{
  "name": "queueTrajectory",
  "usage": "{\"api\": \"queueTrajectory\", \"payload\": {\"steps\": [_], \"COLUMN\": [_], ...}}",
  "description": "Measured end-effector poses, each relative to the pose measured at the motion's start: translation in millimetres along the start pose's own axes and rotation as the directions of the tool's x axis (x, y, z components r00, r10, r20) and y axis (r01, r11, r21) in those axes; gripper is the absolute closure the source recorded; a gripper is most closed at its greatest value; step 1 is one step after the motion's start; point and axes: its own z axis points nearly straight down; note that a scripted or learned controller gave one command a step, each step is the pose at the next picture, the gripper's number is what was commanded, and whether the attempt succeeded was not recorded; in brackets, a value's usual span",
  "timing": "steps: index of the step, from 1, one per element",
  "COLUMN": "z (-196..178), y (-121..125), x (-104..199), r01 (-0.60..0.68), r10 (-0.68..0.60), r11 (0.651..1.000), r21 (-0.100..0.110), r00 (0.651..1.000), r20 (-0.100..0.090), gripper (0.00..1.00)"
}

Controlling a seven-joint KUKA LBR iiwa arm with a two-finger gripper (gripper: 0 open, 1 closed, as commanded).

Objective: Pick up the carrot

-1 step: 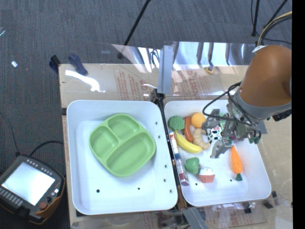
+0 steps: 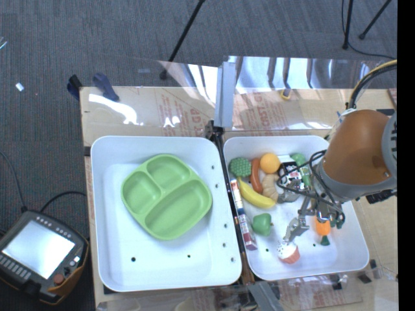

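The carrot, short and orange with a green top pointing toward the front, lies in the right bin near its right side. My gripper hangs over it below the arm's orange band, open. The silver left finger slants down toward the bin floor left of the carrot. The dark right finger is just right of the carrot's top end. The carrot sits in the gap, closer to the right finger, and I cannot tell whether either finger touches it.
The right bin also holds a broccoli, an orange, a banana, a green pepper and a red-and-white piece close to the left finger. In the left bin lies a green divided plate.
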Motion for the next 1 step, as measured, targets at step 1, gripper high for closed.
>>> {"api": "queueTrajectory", "payload": {"steps": [1], "z": [19.7], "y": [-8.8], "x": [7.8], "r01": [-0.031], "r10": [0.031], "r11": [1.0], "r21": [0.001], "r00": [0.999], "r20": [-0.018], "gripper": [0.0]}}
